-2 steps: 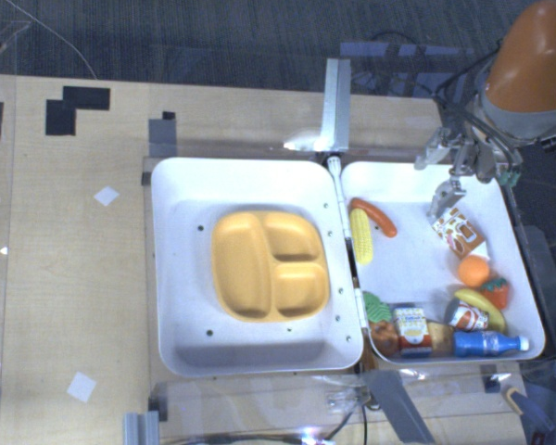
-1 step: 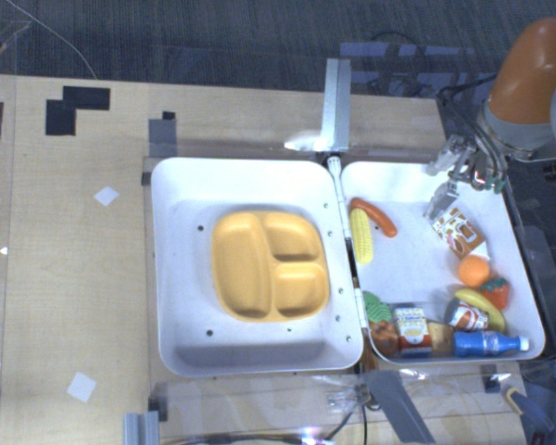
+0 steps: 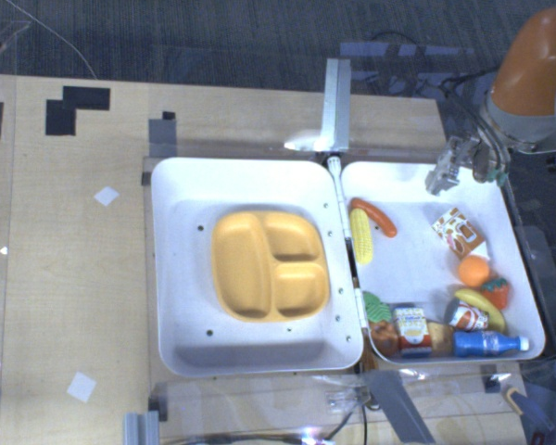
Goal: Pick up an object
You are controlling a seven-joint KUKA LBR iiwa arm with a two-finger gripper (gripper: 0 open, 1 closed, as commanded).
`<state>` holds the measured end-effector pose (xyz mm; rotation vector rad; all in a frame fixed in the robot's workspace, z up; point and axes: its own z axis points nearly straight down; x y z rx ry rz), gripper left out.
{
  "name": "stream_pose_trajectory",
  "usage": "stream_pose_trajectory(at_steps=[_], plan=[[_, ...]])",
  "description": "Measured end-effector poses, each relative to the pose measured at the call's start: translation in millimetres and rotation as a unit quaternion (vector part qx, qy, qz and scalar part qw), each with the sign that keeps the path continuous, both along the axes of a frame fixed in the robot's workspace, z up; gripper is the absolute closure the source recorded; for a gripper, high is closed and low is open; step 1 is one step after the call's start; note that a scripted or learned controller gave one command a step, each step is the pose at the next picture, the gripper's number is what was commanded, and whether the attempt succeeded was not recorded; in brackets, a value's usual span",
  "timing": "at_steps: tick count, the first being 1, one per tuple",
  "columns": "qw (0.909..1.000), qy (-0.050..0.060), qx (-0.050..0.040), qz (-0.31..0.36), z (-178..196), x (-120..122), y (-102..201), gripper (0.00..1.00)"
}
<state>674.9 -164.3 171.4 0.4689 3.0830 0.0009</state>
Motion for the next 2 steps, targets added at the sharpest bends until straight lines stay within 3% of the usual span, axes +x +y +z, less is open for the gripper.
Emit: stream_pose_trajectory(at_steps=[1, 2], plan=[[0.984, 0.008, 0.0038, -0.178, -29.1, -33.7, 15.5, 1.0], [0.9484, 0.009, 0.0052, -0.317, -74.4, -89.9, -13.4, 1.0]])
